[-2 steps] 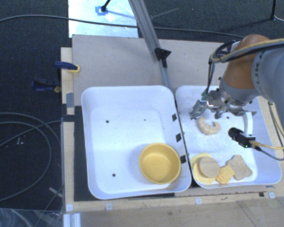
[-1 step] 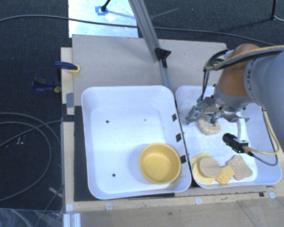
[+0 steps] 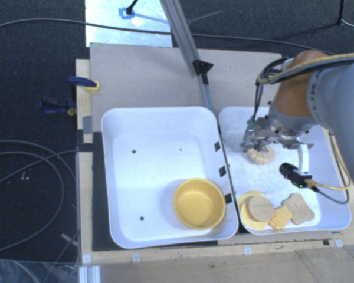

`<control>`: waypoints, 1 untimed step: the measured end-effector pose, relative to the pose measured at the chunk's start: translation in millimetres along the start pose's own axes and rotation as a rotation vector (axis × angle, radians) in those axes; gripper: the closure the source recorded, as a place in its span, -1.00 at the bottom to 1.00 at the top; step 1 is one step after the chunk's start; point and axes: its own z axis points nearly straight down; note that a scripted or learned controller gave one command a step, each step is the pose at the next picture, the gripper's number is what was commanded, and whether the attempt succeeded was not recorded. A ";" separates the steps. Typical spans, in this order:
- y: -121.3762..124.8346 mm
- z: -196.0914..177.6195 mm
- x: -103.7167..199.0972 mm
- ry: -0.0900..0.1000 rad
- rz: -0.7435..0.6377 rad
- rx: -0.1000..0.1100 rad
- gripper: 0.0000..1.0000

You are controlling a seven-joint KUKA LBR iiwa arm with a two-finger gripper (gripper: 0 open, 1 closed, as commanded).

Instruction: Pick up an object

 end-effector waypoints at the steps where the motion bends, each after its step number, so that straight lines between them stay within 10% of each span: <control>1: 9.2 -47.8 4.0 0.000 -0.005 -0.003 1.00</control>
